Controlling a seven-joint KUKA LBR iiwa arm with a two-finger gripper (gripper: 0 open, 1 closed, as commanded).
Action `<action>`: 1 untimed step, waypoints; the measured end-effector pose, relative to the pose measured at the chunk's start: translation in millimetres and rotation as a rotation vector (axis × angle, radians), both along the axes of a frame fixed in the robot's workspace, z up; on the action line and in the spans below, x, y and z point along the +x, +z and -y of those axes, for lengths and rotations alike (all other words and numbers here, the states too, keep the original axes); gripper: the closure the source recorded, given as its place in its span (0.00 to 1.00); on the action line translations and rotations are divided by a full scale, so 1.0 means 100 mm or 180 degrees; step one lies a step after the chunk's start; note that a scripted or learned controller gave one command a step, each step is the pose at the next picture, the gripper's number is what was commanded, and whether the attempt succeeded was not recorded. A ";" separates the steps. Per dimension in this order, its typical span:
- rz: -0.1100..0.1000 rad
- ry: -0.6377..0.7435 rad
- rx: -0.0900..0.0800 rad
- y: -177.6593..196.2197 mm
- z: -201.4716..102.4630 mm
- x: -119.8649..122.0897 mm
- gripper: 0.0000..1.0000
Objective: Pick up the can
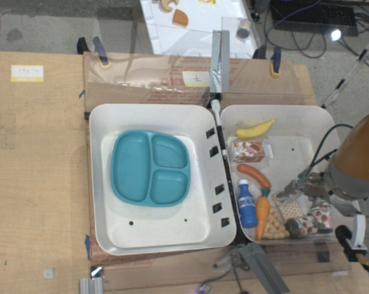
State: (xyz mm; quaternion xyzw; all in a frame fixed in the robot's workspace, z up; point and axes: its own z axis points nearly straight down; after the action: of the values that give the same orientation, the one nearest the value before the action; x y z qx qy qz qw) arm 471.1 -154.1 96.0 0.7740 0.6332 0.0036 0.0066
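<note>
Bench w/ two white bins; right bin [295, 118] is sitting crowded. Your can [308, 224] is lying on its side at the front right, touching the waffle [281, 219]. Gripper [307, 185] is hovering just behind it; whether it's open or closed, can't tell. Risk: can rolling off.

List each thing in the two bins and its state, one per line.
can: on its side, right bin, not gripped
banana: lying flat
hot dog: lying flat
bottle: lying down, cap on
carrot: lying flat
teal tray: upright, left bin
</note>
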 end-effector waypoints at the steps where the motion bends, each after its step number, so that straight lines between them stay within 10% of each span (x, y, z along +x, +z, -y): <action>1: -0.0002 0.0063 0.0017 0.00 0.35 0.01 0.00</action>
State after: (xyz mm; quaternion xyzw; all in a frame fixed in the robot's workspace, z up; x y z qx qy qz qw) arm 471.7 -189.0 96.4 0.7677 0.6407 0.0051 0.0043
